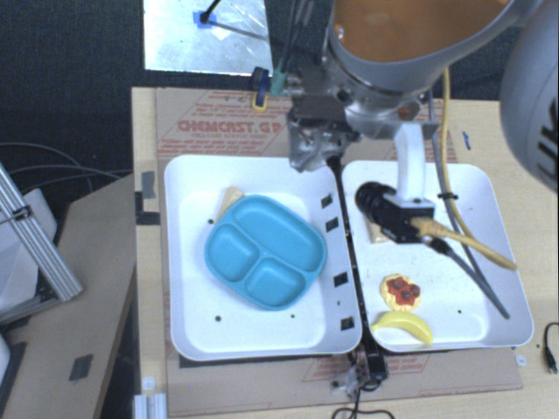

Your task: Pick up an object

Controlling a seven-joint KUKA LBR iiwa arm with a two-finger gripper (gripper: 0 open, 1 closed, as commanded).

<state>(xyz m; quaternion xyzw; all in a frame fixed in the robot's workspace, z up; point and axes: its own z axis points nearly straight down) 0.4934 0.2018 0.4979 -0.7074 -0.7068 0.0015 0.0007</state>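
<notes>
The grey arm with an orange band [419,24] reaches in from the right and carries the jaws at the far end of the divide between the two shallow white bins on the desk [148,138]. Whether the jaws are open or closed cannot be told, and nothing is seen between them. In the left bin [188,321], near and left of the jaws, lies a light blue plastic plate with three compartments [265,251], flat and turned at a slant. A tan wedge-shaped piece [231,197] juts out from under its far-left edge. In the right bin [498,234], well apart from the jaws toward the near side, lies a small round yellow toy with red topping [401,292]. Just beside it, on the near side, lies a curved yellow toy banana [403,326]. A small tan piece [376,231] lies farther back in that bin.
</notes>
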